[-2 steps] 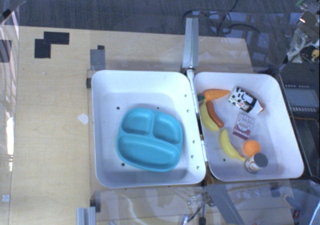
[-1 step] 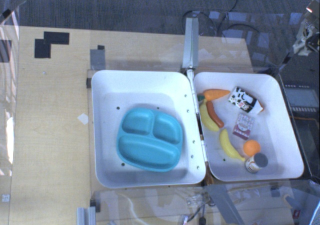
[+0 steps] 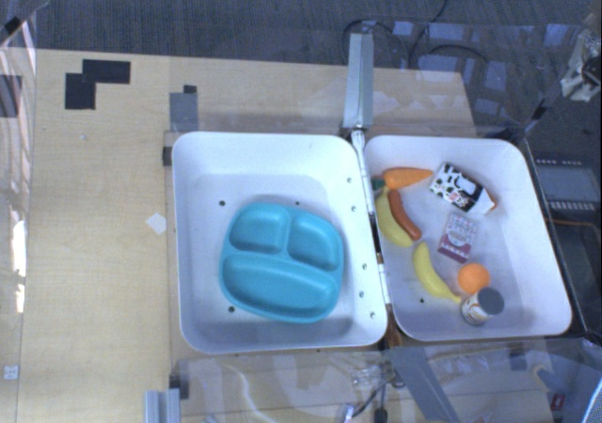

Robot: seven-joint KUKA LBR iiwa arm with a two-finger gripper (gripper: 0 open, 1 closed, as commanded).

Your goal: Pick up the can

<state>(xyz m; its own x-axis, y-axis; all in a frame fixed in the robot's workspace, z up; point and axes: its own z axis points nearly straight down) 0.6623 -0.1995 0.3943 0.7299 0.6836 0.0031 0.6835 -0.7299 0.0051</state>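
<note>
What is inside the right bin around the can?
The can lies near the right bin front edge, touching an orange and a banana. Its underside is hidden.

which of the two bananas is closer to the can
The lower banana, running down toward the orange and ending beside the can. The other banana lies higher up, against the bin's left wall by the sausage.
</note>
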